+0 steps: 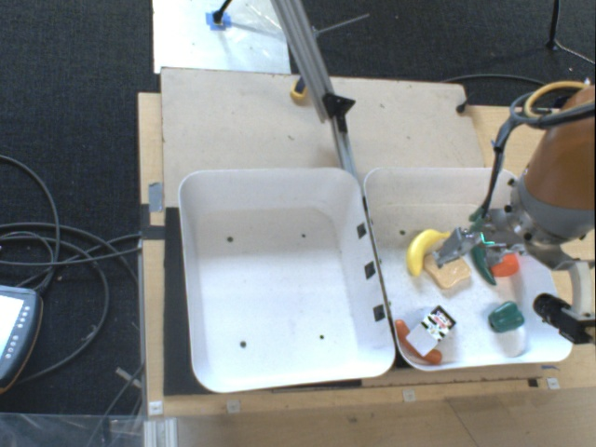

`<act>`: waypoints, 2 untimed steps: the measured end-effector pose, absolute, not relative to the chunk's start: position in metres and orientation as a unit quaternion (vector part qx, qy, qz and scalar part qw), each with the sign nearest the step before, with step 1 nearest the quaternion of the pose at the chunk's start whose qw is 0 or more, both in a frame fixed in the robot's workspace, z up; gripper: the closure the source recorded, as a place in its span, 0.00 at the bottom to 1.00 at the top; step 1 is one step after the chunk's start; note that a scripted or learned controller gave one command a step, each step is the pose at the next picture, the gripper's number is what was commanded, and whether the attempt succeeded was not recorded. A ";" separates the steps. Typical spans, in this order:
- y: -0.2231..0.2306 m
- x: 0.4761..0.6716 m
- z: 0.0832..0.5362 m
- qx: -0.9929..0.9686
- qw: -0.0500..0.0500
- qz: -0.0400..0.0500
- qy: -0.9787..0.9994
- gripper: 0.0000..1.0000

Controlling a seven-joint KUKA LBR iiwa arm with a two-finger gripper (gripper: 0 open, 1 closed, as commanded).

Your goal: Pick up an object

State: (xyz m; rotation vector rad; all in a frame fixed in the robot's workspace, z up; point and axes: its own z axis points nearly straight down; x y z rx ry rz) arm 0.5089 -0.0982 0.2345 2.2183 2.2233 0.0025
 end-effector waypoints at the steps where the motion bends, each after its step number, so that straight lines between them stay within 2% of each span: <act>1: -0.102 0.509 0.192 0.707 -0.001 -0.001 0.707 0.00; 2: -0.098 0.518 0.139 0.707 -0.002 -0.001 0.707 0.00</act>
